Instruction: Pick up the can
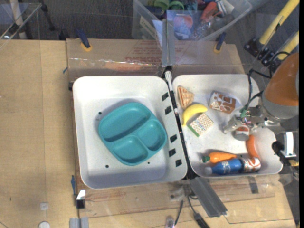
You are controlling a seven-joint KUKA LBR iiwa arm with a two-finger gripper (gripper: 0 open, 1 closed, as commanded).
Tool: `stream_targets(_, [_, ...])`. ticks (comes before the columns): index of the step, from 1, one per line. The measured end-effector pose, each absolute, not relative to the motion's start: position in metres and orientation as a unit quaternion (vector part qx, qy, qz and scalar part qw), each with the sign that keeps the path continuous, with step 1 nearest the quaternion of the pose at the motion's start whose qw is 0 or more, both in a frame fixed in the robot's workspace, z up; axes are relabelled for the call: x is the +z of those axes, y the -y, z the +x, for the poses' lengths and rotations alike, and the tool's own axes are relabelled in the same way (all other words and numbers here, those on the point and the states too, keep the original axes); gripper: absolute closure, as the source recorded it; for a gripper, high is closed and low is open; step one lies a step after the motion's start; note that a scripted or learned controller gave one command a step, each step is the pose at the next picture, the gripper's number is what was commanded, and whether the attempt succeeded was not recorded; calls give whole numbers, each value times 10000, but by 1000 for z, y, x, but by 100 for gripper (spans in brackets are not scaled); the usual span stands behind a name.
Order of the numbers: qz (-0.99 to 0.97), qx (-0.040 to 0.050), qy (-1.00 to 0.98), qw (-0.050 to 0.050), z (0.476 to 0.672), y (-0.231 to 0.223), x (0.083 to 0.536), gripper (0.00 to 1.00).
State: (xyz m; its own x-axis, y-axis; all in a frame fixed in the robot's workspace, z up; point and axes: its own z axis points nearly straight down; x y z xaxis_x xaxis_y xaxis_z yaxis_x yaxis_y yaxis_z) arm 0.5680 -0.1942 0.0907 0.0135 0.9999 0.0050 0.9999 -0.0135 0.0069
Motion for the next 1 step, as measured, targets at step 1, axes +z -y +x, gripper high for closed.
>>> stream_targets(1, [7135, 37, -7006, 60, 569, 199, 101, 100])
